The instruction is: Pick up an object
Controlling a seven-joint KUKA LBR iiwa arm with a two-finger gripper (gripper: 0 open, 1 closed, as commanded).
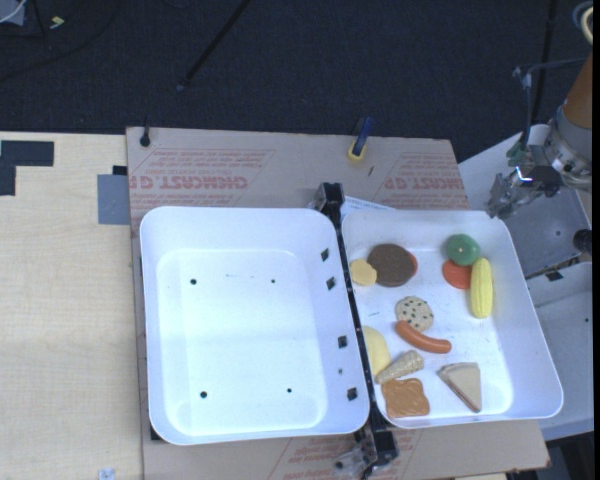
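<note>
Arm cut off at the frame's right edge, toy food in the right-hand bin.
The small metal pincer (507, 193) hung beyond the white plastic bin's (540, 353) upper right corner; its spread could not be told. The yellow toy corn cob (481, 287) lay inside, upper right, long axis running top to bottom.

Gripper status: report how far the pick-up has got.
Nothing looks done yet. The gripper sits at the right bin's upper right corner, outside its rim, with nothing visibly in it. All the toy foods, such as the corn, hot dog and cookie, lie in that bin. Reaching in, grasping and lifting all remain.
</note>
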